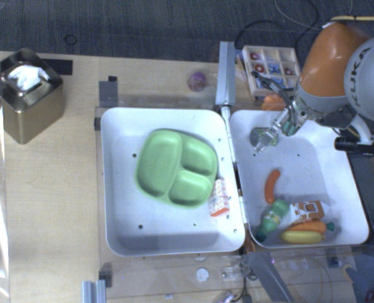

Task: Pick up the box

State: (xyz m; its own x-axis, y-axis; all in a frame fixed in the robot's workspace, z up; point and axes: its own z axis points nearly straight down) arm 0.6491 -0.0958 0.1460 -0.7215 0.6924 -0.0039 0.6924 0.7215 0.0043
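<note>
A small white and red box (pixel 220 198) lies in the left bin (pixel 117 232), against the green plate's lower right corner and close to the wall between the bins. A second carton, white and orange (pixel 308 209), lies in the right bin (pixel 351 188) near its front. My gripper (pixel 263 137) hangs over the far left corner of the right bin, well away from both boxes, and I see nothing in it.
A green divided plate (pixel 176 166) takes up the middle of the left bin. In the right bin lie an orange sausage (pixel 272 183), a green bottle (pixel 273 218), a banana (pixel 302 237) and a carrot (pixel 314 226). A brass tissue holder (pixel 24 95) stands far left.
</note>
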